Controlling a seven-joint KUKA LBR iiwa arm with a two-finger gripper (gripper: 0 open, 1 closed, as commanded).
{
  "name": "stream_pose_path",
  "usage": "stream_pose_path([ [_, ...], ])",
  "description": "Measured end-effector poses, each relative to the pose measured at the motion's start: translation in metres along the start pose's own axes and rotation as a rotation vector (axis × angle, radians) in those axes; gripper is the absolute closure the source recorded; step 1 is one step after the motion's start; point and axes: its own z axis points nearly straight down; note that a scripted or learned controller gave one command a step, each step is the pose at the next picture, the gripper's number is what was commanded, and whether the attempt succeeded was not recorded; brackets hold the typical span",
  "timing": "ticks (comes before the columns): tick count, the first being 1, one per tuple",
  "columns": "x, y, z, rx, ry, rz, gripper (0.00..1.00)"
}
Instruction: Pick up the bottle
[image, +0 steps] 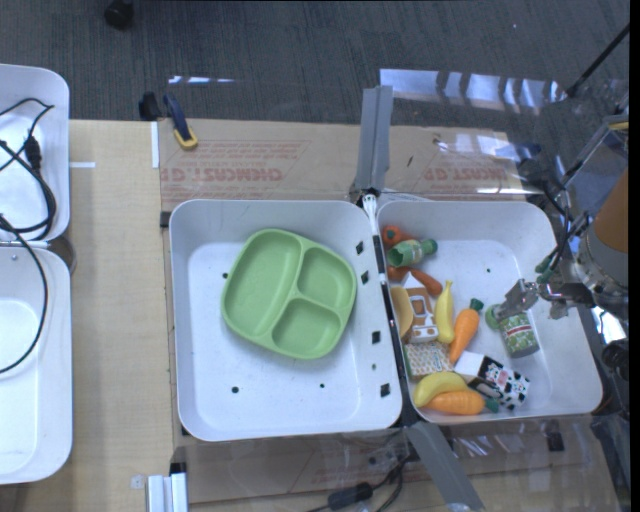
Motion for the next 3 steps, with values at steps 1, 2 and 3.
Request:
stream_pose_path([
  [1, 0.048, 0.063, 0.101, -0.002, -0.001, -0.049, 0.00],
  [2, 0.074, 0.125, 0.101, -0.001, -0.001, -0.089, 0.00],
  [3, 0.005, 0.064, 0.101, -0.001, -0.001, 0.047, 0.00],
])
